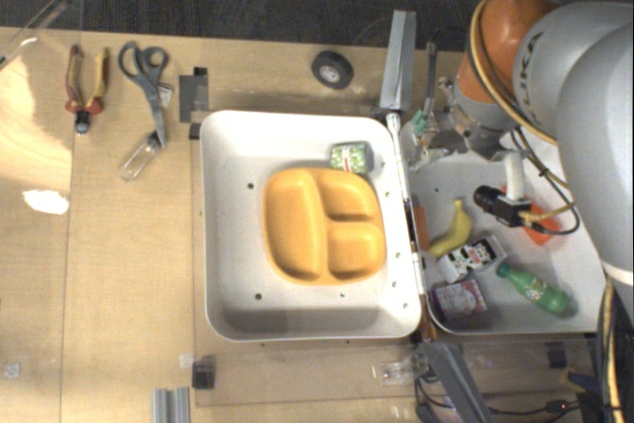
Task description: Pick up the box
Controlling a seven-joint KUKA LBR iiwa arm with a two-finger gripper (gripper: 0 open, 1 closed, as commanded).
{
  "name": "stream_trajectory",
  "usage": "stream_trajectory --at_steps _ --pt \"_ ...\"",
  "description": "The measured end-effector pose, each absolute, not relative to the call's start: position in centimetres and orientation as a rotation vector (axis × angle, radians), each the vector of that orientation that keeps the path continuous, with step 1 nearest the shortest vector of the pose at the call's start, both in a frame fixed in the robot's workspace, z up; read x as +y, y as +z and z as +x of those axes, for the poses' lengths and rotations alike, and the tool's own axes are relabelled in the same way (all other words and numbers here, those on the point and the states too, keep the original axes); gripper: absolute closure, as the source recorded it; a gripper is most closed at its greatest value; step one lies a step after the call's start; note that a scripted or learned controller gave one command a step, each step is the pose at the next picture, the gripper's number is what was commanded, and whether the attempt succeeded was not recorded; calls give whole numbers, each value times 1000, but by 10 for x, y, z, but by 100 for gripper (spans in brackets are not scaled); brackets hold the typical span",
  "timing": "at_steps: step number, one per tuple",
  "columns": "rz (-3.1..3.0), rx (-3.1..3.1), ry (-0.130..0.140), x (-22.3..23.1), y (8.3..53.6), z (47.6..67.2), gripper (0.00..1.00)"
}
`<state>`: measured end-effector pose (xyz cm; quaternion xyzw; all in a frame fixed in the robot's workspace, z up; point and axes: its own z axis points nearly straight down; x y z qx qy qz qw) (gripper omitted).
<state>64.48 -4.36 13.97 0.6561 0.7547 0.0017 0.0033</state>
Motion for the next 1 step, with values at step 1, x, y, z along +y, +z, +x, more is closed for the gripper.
stream_trajectory --at_steps 1 --pt "1928 2471 8 -83 215 611 100"
